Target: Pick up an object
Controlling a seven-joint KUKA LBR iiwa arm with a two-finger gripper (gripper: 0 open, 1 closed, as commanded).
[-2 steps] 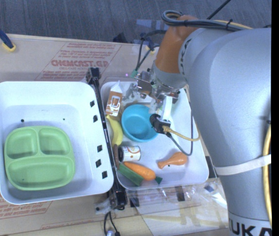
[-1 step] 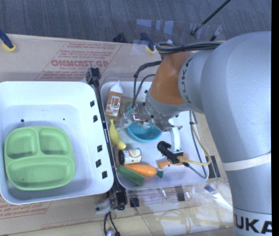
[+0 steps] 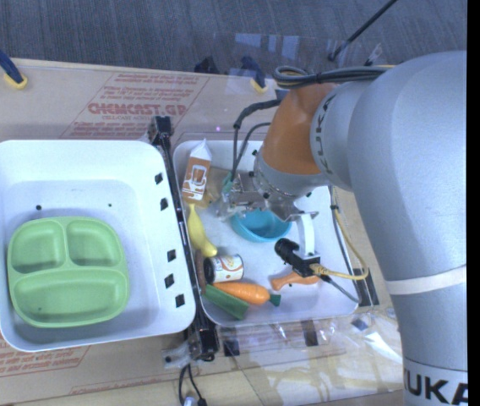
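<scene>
**Jaws down at the blue bowl, grip unreadable**

The grey arm (image 3: 392, 167) reaches in from the view's right. Its orange band sits directly above the jaws, which hang low in the right-hand bin (image 3: 346, 307). The wrist hides them, so I cannot tell whether they are wide, narrow or holding anything.

A blue bowl (image 3: 261, 225) lies right under the jaws and slightly toward the near edge of the bin. Its far rim is tucked beneath them, and I cannot tell whether they touch it.

Everything else in this bin lies on the left or near side of the jaws:
- A white bottle with an orange label (image 3: 196, 176) is just to their left, against the bin's left wall.
- A banana (image 3: 200, 232) is left and nearer, along that same wall.
- A small can (image 3: 226, 268) lies on its side, nearer still.
- A carrot (image 3: 244, 293) is beyond the can toward the near wall, touching a dark green vegetable (image 3: 224, 302).

Well to the left of the jaws, across the divider, the second bin (image 3: 20, 163) holds a green divided plate (image 3: 69, 271). Both bins rest on the desk (image 3: 96, 100).
</scene>
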